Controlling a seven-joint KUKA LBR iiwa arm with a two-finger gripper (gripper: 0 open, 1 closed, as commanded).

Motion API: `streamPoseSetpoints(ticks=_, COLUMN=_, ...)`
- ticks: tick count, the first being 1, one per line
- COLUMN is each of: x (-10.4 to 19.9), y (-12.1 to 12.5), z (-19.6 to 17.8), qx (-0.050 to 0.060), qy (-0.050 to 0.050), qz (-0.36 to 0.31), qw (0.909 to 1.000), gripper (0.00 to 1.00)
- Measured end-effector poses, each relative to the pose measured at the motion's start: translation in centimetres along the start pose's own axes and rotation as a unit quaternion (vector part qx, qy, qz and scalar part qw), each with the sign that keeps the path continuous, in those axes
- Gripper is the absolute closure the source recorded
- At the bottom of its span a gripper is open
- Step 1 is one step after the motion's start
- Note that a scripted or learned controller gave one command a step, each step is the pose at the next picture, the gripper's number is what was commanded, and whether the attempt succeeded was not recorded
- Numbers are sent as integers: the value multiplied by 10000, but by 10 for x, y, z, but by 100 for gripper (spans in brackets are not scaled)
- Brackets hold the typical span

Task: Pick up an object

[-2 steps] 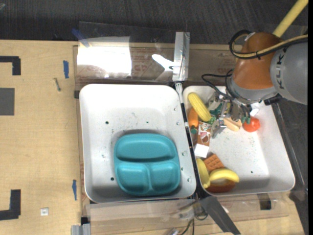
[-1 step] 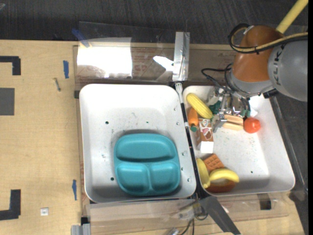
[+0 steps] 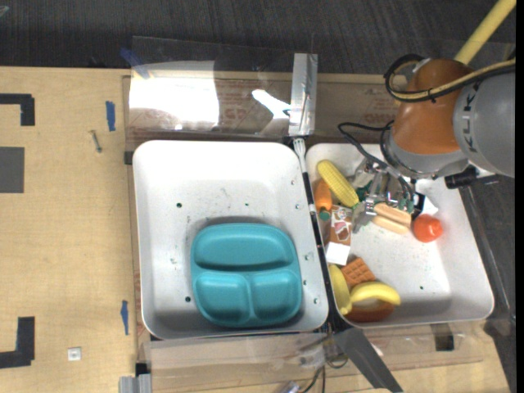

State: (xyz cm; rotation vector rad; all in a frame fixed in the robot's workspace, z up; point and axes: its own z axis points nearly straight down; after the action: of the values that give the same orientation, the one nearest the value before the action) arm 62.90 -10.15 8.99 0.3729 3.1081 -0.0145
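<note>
Now the claw [image 3: 378, 199] is low in the right bin [image 3: 467, 289], among the corn [image 3: 337, 182], a tan block [image 3: 391, 218] and a tomato [image 3: 426, 229]; whether it grips anything, I cannot tell. Probably best to settle on one piece, the block just beside it, center over it and lift straight, avoiding the bin wall and neighbors.

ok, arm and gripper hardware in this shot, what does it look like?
Grey rounded arm with a glossy orange band above the wrist, part of dark KUKA lettering on the grey shell. Thin black cables loop around the wrist. The gripper is a compact cluster of dark and metallic parts.
</note>
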Motion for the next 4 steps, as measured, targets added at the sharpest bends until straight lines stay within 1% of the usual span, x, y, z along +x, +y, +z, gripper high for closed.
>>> streamPoseSetpoints(ticks=1, x=-17, y=-5, z=2, qx=18, qy=34, qz=723, qw=9974, gripper=0)
streamPoseSetpoints(ticks=2, x=-16, y=6, z=2, qx=-7, qy=20, qz=1257, qw=9921, gripper=0)
streamPoseSetpoints(ticks=3, x=-20, y=11, z=-12, qx=-36, qy=-42, qz=1224, qw=9925, gripper=100)
streamPoseSetpoints(ticks=4, x=-3, y=88, z=-102, qx=-67, qy=0, qz=1229, qw=9924, gripper=100)
